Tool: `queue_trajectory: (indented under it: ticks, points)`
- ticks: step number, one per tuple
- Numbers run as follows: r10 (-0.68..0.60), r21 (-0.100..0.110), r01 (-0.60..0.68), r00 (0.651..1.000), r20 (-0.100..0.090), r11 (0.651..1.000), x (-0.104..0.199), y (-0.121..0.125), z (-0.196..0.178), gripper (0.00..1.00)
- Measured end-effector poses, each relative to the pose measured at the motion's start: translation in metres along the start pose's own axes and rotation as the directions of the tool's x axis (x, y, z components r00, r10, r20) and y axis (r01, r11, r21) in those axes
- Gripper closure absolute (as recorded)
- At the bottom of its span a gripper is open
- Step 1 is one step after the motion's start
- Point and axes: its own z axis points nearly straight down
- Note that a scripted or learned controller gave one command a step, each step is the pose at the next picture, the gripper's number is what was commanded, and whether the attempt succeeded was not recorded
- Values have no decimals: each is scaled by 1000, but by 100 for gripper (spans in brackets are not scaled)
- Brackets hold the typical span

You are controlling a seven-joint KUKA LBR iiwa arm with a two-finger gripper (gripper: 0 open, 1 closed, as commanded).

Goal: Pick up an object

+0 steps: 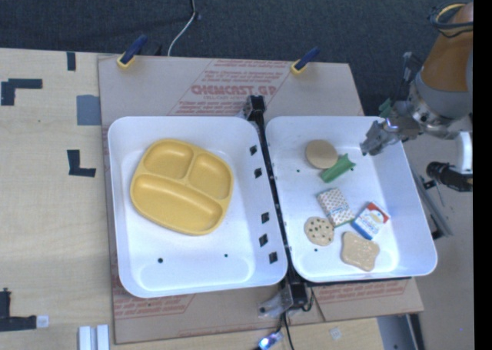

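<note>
Gripper (374, 139) over right bin's (407, 187) upper-right rim, nothing visibly held, jaw state unclear; green piece (337, 168) just left of it, beside round tan cookie (320, 154).

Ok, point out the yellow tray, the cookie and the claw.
yellow tray (182, 185): camera view, its middle divider.
cookie (318, 230): camera view, its top face.
claw (371, 143): camera view, between its fingertips.
</note>
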Motion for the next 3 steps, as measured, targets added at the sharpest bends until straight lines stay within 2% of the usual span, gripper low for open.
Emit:
queue_trajectory:
  ticks: [1, 2, 3]
  points:
    - [1, 5, -1, 1000, -1, 1000, 1, 0, -1, 100]
    - [-3, 7, 3, 1000, -2, 1000, 48, 7, 7, 100]
    - [-4, 6, 5, 1000, -3, 1000, 108, 20, 7, 100]
